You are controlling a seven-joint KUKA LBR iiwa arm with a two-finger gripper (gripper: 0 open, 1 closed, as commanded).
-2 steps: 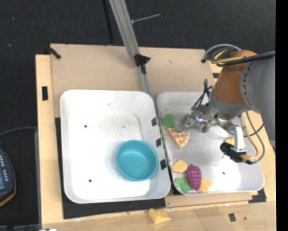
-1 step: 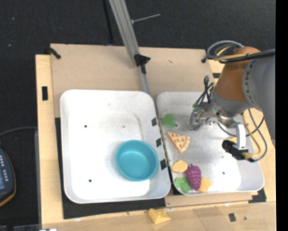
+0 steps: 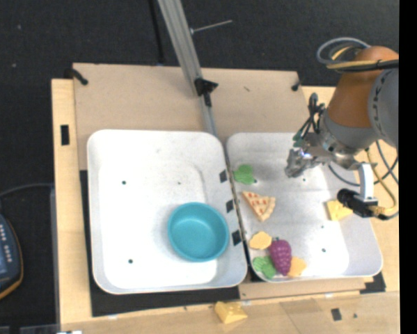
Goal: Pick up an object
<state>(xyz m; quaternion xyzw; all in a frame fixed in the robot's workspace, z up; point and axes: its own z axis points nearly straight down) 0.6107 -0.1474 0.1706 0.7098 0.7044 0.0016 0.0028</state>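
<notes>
Nearest me, a yellow wedge [image 3: 230, 312] lies outside the bins. Toy foods cluster along the right bin [image 3: 333, 256]'s left side; my gripper [image 3: 296, 164] hovers above bare floor, well apart from the pizza slice [image 3: 259, 204]. Its grip I cannot tell.

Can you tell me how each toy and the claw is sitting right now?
Blue bowl: upright, in the left bin.
Pizza slice: lying flat, right bin.
Purple grapes: lying in the right bin's near corner.
Yellow wedge: lying on the bench, outside the bins.
Claw: over the right bin, holding nothing visible.
</notes>
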